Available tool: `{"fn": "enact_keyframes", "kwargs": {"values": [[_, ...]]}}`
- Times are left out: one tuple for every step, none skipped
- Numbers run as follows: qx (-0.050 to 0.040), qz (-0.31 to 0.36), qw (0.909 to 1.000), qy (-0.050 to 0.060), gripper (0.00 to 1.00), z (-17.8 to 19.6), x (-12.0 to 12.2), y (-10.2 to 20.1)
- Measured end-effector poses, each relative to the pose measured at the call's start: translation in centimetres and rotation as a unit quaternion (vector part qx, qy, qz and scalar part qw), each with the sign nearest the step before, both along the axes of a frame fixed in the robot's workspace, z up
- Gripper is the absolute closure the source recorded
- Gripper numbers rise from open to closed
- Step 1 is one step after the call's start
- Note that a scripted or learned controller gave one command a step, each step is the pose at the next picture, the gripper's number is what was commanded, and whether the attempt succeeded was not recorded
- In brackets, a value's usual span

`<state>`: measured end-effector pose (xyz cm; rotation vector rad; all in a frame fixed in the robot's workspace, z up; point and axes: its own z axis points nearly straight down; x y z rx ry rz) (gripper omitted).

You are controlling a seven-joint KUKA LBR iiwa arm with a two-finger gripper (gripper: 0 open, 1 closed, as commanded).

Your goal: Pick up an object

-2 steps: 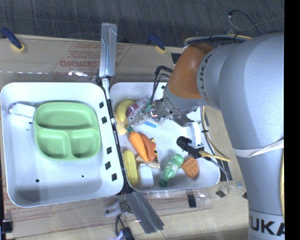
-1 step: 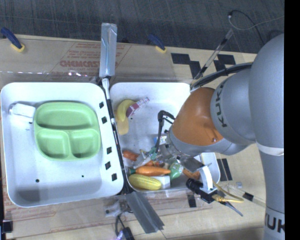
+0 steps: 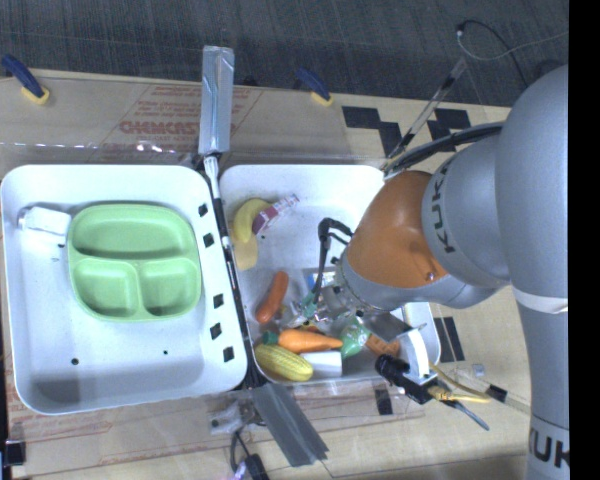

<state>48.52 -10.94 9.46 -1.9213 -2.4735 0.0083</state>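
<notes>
The right bin [image 3: 310,183] holds several toy foods. A yellow banana [image 3: 244,226] lies near its left wall, with a small purple and white packet [image 3: 278,209] beside it. An orange carrot [image 3: 272,296] lies slanted in the middle. A second carrot [image 3: 308,342] and a yellow corn cob [image 3: 283,364] rest at the front edge, next to a green piece [image 3: 355,340]. My gripper [image 3: 322,308] is low in this bin, under the orange wrist band, just right of the slanted carrot and above the front carrot. The wrist hides most of it.
The left bin [image 3: 40,368] holds a green divided tray [image 3: 135,260] and a small white item [image 3: 44,220] at its far left. A grey divider bar [image 3: 216,98] stands between the bins at the back. The arm's bulk [image 3: 500,208] covers the right bin's right side.
</notes>
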Motion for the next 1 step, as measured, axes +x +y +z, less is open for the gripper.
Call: {"fn": "enact_keyframes", "kwargs": {"values": [[-0.0005, 0.033, 0.9995, -0.005, 1.00, 9.76, 6.10, 6.25]]}}
